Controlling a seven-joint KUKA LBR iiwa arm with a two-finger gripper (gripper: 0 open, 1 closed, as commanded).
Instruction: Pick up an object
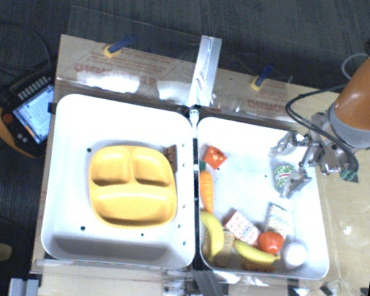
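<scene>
My gripper (289, 164) hangs over the upper right part of the right bin (256, 138), its fingers spread open. A small green-and-white round object (283, 173) lies on the bin floor close to the lower finger (297, 184); it is not clamped. Further down the bin lie a red item (214, 157), an orange carrot (207, 190), two bananas (212, 233) (253, 252), a red tomato (270, 241), a white ball (294, 252), a pink-and-white box (241, 226) and a pale patterned box (278, 218).
The left bin (61, 180) holds a yellow divided tray (134, 184) with a small brown object (170, 154) at its upper right corner. A metal divider (194, 180) separates the bins. An orange-cased handheld device (26, 115) lies off the bench at left.
</scene>
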